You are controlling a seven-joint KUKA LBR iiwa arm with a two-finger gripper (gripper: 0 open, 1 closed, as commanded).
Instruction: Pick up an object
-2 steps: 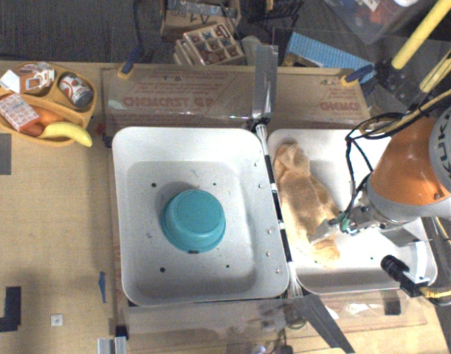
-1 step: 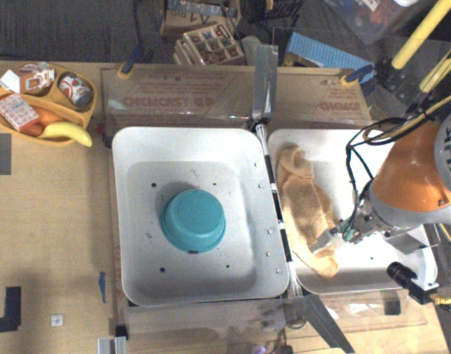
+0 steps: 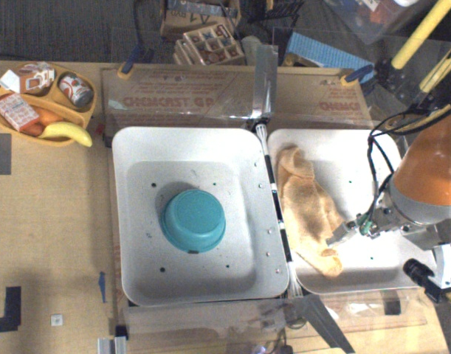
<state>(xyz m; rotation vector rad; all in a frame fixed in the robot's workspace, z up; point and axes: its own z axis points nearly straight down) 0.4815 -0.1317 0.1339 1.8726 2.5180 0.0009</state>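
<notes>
A crumpled tan cloth [image 3: 306,205] lies along the left side of the right bin [image 3: 358,150], reaching from near the back wall to the front left corner. A teal bowl [image 3: 194,220] sits upside down in the middle of the left bin [image 3: 136,161]. My gripper [image 3: 342,233] is low inside the right bin, its tip at the cloth's right edge near the cloth's lower end. The arm's orange band [image 3: 432,172] rises behind it on the right. I cannot make out whether anything is gripped.
A yellow dish [image 3: 33,113] with a banana and small packets rests on the bench at the far left. Cardboard walls stand behind both bins. Black cables loop over the right bin's back right corner near the arm.
</notes>
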